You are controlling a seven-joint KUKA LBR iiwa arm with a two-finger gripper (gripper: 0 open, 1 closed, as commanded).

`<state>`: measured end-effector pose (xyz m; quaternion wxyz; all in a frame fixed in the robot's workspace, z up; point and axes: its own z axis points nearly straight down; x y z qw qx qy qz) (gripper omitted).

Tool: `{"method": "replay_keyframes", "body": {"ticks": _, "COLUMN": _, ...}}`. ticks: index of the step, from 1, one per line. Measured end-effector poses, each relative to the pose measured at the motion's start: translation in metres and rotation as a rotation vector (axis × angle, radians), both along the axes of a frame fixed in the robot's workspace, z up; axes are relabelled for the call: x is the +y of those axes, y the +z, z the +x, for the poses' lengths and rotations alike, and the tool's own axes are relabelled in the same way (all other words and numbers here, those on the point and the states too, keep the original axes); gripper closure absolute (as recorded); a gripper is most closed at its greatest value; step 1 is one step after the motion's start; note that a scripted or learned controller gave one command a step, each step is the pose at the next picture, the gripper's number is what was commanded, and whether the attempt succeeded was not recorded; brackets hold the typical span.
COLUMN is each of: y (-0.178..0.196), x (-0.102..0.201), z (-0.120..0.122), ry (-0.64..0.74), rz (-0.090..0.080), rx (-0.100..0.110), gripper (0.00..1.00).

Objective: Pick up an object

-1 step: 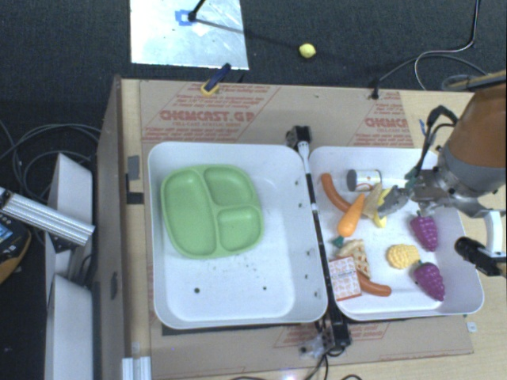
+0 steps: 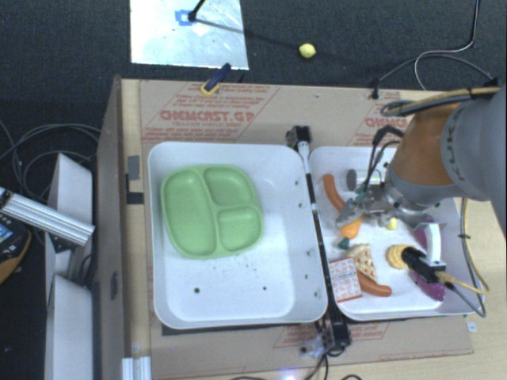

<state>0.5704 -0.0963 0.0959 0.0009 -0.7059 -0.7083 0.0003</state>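
1. Where the grey arm's jaws hang low in the right white bin, their opening cannot be told.
2. Small orange carrot-shaped toy: just beneath, toward the bin's left wall.
3. Advice: descend straight, close across its narrow body.

- A flat brown cardboard-covered bench, printed with red lettering, was seen.
- Two shallow white plastic bins were set on it side by side, touching: the left bin and the right bin.
- A small blue-and-yellow object was laid on the bench's far edge.
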Motion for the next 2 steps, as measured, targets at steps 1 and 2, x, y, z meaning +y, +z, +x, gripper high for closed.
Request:
{"method": "replay_keyframes", "body": {"ticks": 1, "y": 0.011, "x": -0.001, "z": 0.001, "ry": 0.001, "rz": -0.001, "rx": -0.004, "gripper": 1.0}}
{"method": "replay_keyframes", "body": {"ticks": 2, "y": 0.089, "x": 0.089, "z": -0.002, "ry": 0.002, "rz": 0.001, "rx": -0.005, "gripper": 1.0}}
